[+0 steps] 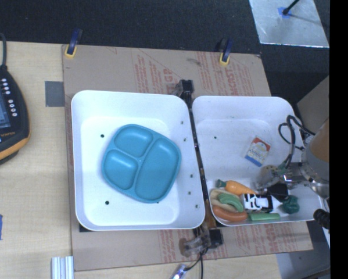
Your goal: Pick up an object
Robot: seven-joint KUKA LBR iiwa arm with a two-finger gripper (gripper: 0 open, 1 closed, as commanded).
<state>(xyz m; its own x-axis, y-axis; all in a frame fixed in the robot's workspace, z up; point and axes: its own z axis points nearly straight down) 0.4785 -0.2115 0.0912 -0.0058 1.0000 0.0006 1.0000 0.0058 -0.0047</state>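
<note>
Okay, I see the wooden bench (28, 173) under brown cardboard (162, 68), dark floor (133, 7) beyond. My gripper (276, 183) sits low in the right bin (232, 106) over the toy food pile (243, 205). Its grip I can't tell.

Grey arm with orange band (320, 146) seen entering from right edge, wrist lowered, black cabling looped beside it. Two-finger end effector (276, 183) positioned low, directed leftward; details blurred by clutter.
</note>
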